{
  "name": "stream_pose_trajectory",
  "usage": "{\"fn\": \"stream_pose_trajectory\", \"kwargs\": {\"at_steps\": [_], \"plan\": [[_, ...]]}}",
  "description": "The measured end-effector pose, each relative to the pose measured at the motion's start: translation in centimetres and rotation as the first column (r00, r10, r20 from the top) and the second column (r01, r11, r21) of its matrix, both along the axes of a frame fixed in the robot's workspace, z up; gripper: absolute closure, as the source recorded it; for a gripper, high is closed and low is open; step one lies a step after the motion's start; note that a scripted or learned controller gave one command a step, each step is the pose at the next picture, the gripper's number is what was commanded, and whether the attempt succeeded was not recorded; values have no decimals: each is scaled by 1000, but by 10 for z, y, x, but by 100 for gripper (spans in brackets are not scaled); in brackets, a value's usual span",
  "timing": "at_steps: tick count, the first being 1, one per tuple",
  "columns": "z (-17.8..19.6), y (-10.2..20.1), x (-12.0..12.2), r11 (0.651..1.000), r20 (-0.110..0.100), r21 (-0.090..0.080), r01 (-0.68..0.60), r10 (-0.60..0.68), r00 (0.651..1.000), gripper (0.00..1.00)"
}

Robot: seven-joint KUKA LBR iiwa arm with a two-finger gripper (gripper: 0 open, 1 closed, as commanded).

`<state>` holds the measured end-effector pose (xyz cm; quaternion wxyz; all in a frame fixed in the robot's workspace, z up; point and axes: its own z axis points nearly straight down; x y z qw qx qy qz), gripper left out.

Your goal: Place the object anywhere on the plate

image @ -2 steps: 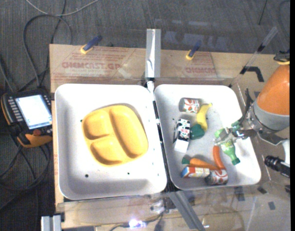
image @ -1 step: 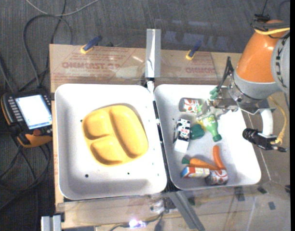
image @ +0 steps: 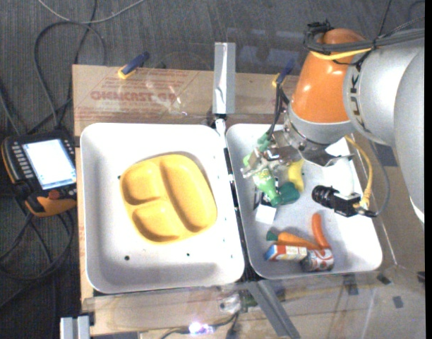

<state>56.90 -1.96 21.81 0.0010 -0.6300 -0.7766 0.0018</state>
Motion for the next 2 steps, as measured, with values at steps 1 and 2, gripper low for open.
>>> {"fn": "stream_pose_trajectory", "kwargs": {"at_steps": [1, 2], "plan": [[-24, 88, 29, 1000, 0, 0, 3, -3, 1000, 100], [-23, 88, 29, 1000, 0, -1, 4, -4, 1000, 0]]}}
